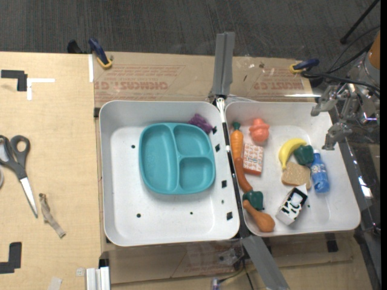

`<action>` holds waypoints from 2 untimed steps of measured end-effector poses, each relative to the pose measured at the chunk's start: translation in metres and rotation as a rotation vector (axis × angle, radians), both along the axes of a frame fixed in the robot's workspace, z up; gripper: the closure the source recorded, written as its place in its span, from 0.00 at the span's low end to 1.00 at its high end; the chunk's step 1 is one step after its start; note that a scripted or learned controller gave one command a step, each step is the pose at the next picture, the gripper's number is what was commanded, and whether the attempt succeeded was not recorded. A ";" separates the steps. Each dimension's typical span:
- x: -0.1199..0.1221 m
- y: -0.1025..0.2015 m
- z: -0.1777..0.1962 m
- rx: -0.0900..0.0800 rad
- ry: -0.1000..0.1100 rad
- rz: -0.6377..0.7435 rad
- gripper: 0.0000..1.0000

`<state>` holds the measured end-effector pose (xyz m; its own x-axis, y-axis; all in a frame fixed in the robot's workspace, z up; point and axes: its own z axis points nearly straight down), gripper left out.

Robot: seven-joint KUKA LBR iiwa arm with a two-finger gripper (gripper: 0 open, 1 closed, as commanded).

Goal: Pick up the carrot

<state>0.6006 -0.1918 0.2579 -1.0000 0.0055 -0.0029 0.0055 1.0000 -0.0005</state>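
Nearest the camera, a brown drumstick-shaped toy (pixel 259 217) lies below the orange tapered carrot (pixel 236 142), which rests against the right white bin (pixel 346 222) wall. Metal gripper (pixel 336 121): finger state indeterminate.

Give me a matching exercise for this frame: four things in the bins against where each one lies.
Things:
1. carrot
2. teal divided plate
3. banana
4. blue bottle

Places:
A. middle of the left bin
B. right bin, against its left wall
C. right bin, nearest its right wall
D. right bin, just above the bread slice

Pairs: 1-B, 2-A, 3-D, 4-C
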 end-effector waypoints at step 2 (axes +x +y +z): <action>0.023 0.116 -0.065 0.001 -0.001 -0.475 0.00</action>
